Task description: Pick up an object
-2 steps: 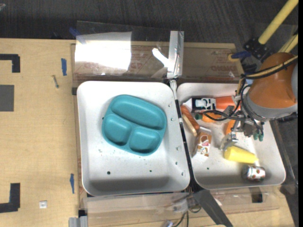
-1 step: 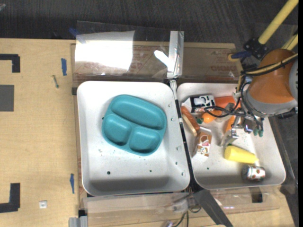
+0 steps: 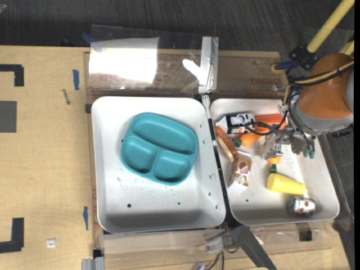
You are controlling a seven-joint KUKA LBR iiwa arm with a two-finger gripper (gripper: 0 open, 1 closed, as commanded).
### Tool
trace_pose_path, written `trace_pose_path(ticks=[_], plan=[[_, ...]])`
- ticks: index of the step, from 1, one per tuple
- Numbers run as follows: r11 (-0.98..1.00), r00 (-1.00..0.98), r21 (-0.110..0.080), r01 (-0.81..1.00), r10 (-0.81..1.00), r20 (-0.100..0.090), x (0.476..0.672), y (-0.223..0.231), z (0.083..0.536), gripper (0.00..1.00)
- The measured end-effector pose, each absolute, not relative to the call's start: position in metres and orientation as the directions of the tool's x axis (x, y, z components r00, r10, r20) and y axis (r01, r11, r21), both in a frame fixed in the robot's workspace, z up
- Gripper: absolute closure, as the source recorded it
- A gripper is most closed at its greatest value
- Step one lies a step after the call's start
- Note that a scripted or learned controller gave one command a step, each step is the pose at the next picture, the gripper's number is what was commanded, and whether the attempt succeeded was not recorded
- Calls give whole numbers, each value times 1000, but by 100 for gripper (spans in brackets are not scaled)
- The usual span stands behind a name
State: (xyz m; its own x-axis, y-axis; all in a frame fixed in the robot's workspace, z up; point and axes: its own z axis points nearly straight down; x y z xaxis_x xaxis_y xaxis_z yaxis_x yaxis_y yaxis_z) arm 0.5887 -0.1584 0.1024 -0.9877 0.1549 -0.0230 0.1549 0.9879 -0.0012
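Claw (image 3: 277,146) low in right bin (image 3: 329,204), near its far edge; grip state cannot be told. Yellow bottle (image 3: 285,184) and can (image 3: 304,206) toward near right corner. Teal tray (image 3: 159,147) in left bin (image 3: 107,173).

The right bin (image 3: 332,204) is crowded toward 9 o'clock; bare floor lies at 3 o'clock beside the yellow bottle (image 3: 284,184).

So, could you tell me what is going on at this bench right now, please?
The grey and orange arm reaches in from the right, with its tool down in the right bin, among small items: a yellow object, a small can and a brown packet. Nothing is visibly held yet. The left bin holds a teal divided tray.
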Motion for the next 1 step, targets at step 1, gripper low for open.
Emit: trace_pose_path(ticks=[1], plan=[[988,-988,-1,155,155,-21,588,-158,102,0]])
